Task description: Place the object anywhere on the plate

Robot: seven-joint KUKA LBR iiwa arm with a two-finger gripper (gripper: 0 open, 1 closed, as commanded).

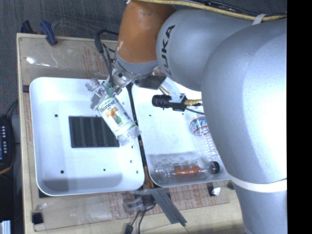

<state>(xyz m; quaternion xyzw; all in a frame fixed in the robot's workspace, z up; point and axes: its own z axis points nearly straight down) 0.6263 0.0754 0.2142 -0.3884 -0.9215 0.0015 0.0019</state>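
A dark ribbed rectangular plate point(90, 131) lies flat in the left white bin point(48, 106). A clear plastic bottle with a white and orange label point(116, 117) hangs tilted just right of the plate, over the left bin's right side. Its lower end is close to the divide between the bins. My gripper point(104, 89) is at the bottle's upper end and is shut on it. The grey arm with its orange band point(141, 33) reaches in from the right above it.
In the right bin point(161, 135) a clear bottle point(184, 169) lies along the front wall. Another bottle with a blue and red label point(201, 128) lies partly under the arm. A black cable fitting point(166, 102) juts out by the wrist. A blue clamp point(48, 33) sits at the bench's back left.
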